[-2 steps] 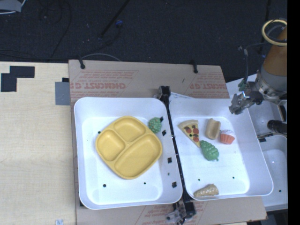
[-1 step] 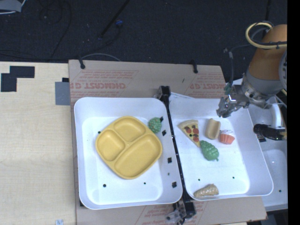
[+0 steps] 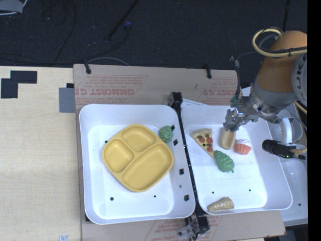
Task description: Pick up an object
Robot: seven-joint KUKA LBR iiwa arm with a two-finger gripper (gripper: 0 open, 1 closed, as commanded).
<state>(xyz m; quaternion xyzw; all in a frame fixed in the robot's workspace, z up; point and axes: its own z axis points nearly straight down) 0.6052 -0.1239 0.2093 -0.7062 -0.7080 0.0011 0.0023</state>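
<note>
Closest to the lens, at the front edge of the right bin [image 3: 281, 197], I see a tan, lumpy pastry-like piece [image 3: 221, 204] lying against the near wall. Further in, a green leafy toy vegetable [image 3: 224, 161] sits just behind it toward the middle, with a pizza slice [image 3: 203, 140] beside it on the side nearer the divider. A small pink-and-white cupcake-like item [image 3: 243, 146] lies near the vegetable, on the arm's side.

From my seat the claw [image 3: 232, 121] is over the far part of the right bin, directly above a tan upright cylinder [image 3: 227, 138] that stands between the pizza slice and the cupcake-like item. The claw's tips appear to meet the top of that cylinder, but I cannot tell whether it is clenched on it or released; the view is too coarse there. The grey arm with its orange band [image 3: 281, 64] comes in from the right.

In the left bin [image 3: 93, 195] a yellow divided plate [image 3: 139, 157] lies flat, tilted diagonally, and a second green vegetable piece [image 3: 166, 133] rests just off its far corner, near the divider. Both bins sit on a cardboard sheet [image 3: 150, 87] on the bench [image 3: 35, 159].
</note>
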